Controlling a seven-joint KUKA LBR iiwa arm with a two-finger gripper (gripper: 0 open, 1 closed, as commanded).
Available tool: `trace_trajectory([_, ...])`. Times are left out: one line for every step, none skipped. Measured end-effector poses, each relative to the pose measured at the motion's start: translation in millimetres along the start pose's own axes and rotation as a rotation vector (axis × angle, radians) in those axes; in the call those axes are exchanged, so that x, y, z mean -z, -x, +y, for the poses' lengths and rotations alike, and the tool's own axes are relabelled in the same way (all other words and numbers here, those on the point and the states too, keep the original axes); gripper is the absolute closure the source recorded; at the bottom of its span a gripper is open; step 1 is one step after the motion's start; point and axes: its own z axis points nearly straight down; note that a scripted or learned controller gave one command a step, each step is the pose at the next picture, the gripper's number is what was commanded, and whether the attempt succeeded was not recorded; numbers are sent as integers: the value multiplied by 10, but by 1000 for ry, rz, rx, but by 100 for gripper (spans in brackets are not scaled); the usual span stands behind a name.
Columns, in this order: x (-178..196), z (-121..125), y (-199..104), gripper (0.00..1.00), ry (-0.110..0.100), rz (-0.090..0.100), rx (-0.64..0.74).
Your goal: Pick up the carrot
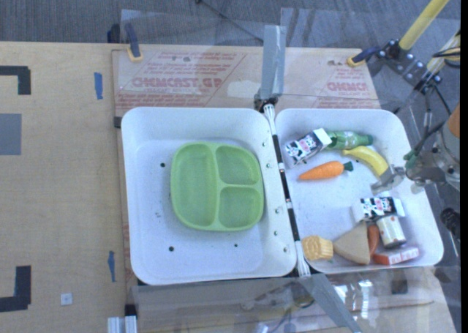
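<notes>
Carrot [322, 171] lies in right bin [333, 121], beside banana [368, 158]. Tool [398, 178] at bin's right rim; grip state cannot be told.

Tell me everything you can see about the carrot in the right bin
The carrot is a small toy, apparently smooth plastic, with an orange tapered body and a dark green stub at its thick end. It lies flat on the floor of the right bin, tip pointing toward the divider, stub toward the banana. It sits just below the milk carton, seemingly untouched by either. The claw is off to its right.
</notes>
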Motion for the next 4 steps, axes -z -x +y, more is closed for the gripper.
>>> trace_trajectory([-983, 617, -970, 0, 8, -2, 70])
trace_trajectory([-864, 634, -947, 100, 14, -7, 68])
trace_trajectory([-38, 882, -1696, 100, 1, -1, -57])
trace_trajectory([-39, 881, -1696, 0, 1, -2, -57])
